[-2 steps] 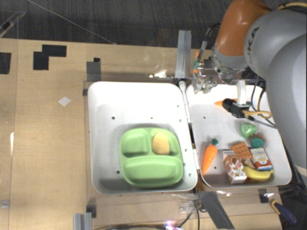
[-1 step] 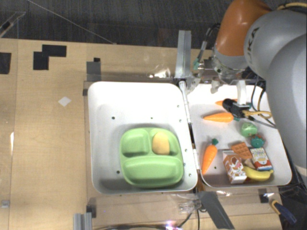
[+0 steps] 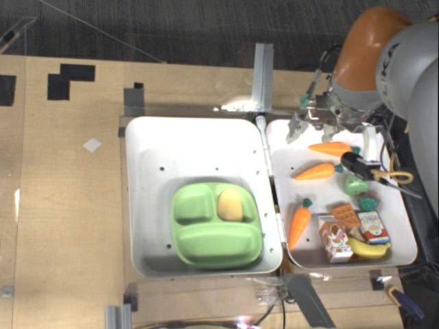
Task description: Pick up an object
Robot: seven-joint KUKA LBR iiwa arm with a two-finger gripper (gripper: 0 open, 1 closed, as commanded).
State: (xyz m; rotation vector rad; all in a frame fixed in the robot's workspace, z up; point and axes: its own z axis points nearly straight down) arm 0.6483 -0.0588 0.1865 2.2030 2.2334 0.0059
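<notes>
Grey arm, orange band

Three carrots in right bin

Wooden bench bears two white bins, left; right.

arm cut off at right edge, tool fingers too small to tell
</notes>
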